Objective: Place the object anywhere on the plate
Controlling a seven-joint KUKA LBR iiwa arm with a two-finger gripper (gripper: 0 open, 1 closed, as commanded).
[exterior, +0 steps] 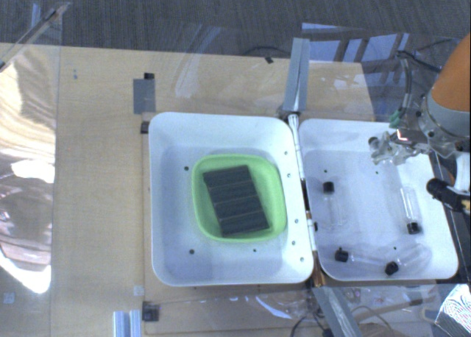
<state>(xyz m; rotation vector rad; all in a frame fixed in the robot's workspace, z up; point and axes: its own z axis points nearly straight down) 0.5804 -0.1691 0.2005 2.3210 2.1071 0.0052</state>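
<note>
The dark ridged block (pixel 235 200) is seen lying flat on the green plate (pixel 202 210) in the left bin (pixel 165 181), well inside the rim, so the placing is judged done. The gripper (pixel 391 146) is held over the right bin (pixel 441 262), above the clear capped tubes (pixel 407 207); how far it is opened cannot be told, and nothing is seen gripped. If another pick is attempted, a slippery tube could be dropped or the block knocked askew.
</note>
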